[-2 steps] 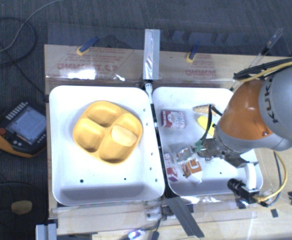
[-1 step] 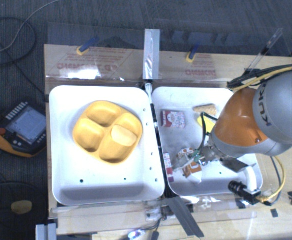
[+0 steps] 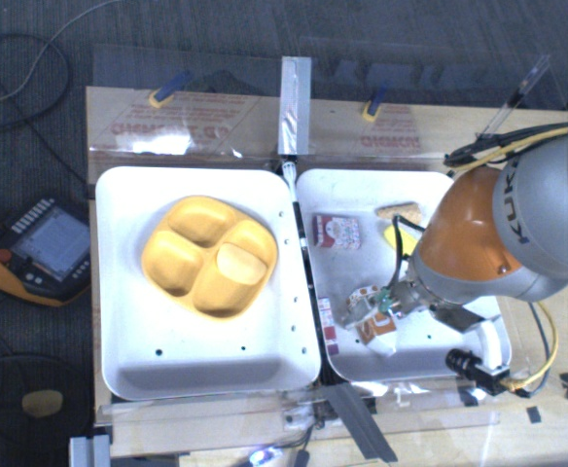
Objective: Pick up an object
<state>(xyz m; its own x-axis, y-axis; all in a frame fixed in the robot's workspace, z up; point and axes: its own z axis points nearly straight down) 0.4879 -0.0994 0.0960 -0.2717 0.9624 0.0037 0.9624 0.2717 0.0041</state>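
Note:
My gripper [image 3: 379, 306] is low in the right bin [image 3: 335, 350], reaching left from the orange-banded wrist [image 3: 464, 236]. Right at its tip lies a small clutter of pieces: a silvery-white item [image 3: 360, 300] and an orange-brown piece [image 3: 377, 328]. They touch or overlap the tip, and I cannot tell whether any of them is held. A red-and-white packet [image 3: 337, 232] lies flat toward the back left of this bin. A tan flat piece [image 3: 398, 209] rests near the back wall, and a yellow item [image 3: 394, 234] peeks out beside the wrist.
The left bin [image 3: 128, 358] holds a large yellow four-lobed dish [image 3: 208, 254]. A raised divider [image 3: 303, 270] separates the bins. A metal post [image 3: 295, 105] stands behind them. An orange-rimmed pendant [image 3: 39, 251] lies on the floor at left. Cables [image 3: 498, 144] run along the arm at right.

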